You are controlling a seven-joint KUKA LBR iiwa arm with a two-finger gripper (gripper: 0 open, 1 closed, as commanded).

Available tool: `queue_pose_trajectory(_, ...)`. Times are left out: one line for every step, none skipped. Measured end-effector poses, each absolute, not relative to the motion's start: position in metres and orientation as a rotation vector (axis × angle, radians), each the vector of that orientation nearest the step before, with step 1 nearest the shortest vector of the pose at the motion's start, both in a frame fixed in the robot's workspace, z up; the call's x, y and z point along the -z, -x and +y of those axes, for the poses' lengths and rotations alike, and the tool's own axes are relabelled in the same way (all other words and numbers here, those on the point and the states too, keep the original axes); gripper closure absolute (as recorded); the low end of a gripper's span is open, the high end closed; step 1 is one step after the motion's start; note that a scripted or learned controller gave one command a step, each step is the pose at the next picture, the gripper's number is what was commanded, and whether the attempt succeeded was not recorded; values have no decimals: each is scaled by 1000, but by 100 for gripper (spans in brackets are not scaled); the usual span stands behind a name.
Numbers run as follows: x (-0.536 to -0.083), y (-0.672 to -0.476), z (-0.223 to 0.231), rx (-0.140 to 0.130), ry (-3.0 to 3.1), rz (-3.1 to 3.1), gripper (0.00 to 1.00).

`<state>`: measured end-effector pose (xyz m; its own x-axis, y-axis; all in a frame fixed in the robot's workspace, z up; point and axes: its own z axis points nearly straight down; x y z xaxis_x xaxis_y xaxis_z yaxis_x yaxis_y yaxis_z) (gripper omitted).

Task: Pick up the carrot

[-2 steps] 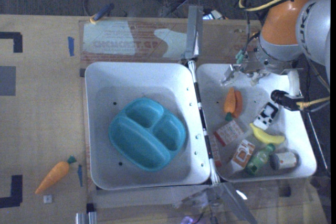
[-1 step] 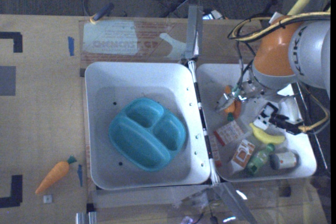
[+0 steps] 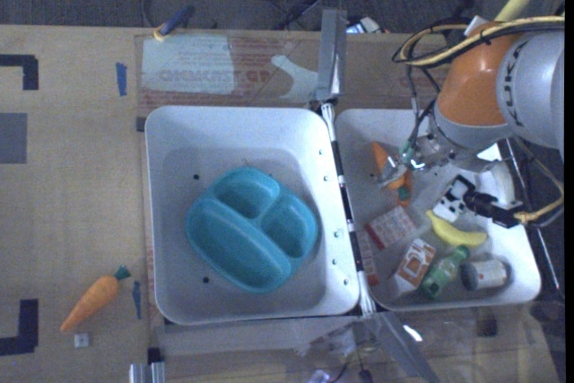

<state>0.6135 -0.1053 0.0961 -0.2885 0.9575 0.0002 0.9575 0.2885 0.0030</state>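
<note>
Camera view, left to right: toy carrot lies on the desk, outside the left bin; blue plate inside it. Second carrot in the right bin, touching the tool. Pinch state: cannot tell. Advice: close squarely across the orange body, then lift straight.

arm: grey shell | orange band | black lettering | yellow-black cables
</note>
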Motion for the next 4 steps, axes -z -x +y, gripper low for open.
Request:
queue_pose_trajectory(-182, -649, -22, 6, -2032, 2403, 100)
queue_pose_trajectory(-183, -650, -22, 4, -2030, 2401, 0)
queue_pose_trajectory(-183, -598, -14, 4, -1967, 2455, 0)
queue_pose_trajectory(-183, -550, 32, 5, -1875, 2526, 0)
